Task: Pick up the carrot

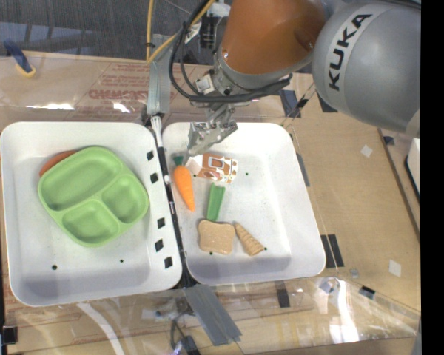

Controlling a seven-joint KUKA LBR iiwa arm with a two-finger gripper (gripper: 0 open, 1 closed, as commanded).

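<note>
Camera view: your small tapered orange plastic carrot [183, 186] lies in the right shallow white bin [300, 228], tight against the left wall, green tip pointing up. Smooth green stick [216, 203], square toast slice [217, 237] and ribbed cone [249, 240] crowd its right side. Metal two-finger gripper [209, 134] hovers up-right of the carrot, apart; finger state: can't tell. Left bin [22, 265] holds a green divided tray [93, 195].

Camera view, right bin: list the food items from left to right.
carrot → green stick → cone-shaped piece. The toast slice sits under the green stick and the patterned white piece lies above it, so I leave both out.
</note>
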